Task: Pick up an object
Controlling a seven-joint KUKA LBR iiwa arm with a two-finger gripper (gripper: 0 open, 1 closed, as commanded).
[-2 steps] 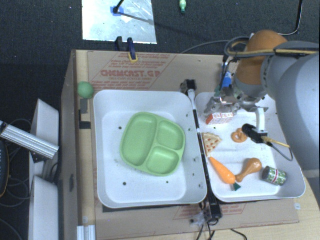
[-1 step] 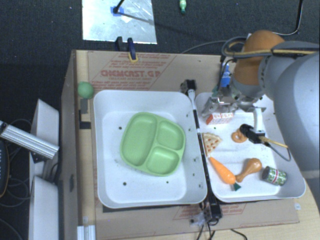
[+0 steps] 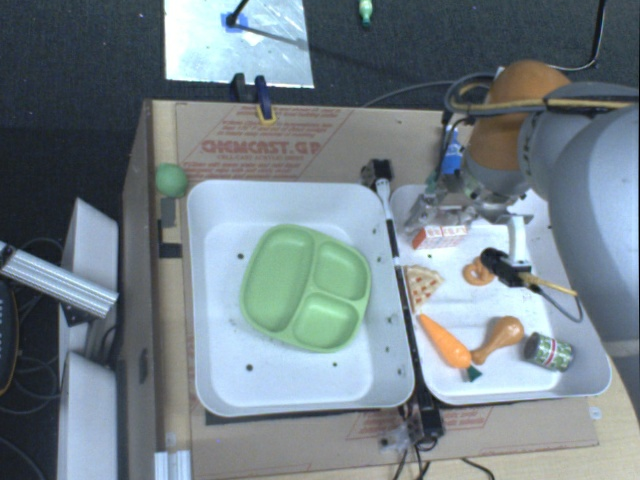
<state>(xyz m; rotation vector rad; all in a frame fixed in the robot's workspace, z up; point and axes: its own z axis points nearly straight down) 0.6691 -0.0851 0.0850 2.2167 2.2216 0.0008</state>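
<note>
Overhead, saw the grey arm [image 3: 585, 183] with its orange band filling the right side above the right bin [image 3: 590, 370]. Found that bin and the left bin [image 3: 212, 268] side by side on a cardboard-topped bench [image 3: 262, 146], with dark carpet [image 3: 80, 58] and a shiny sheet [image 3: 238, 30] beyond. Noted a green divided plate [image 3: 305, 288] alone in the left bin. Placed the gripper [image 3: 443, 211] low at the right bin's far left corner, just above a small red-and-white box [image 3: 441, 235]; could not tell whether open, closed or touching the box. Counted, nearer in that bin, a carrot [image 3: 445, 340], drumstick [image 3: 497, 336], pizza slice [image 3: 422, 286] and can [image 3: 548, 351].
</note>
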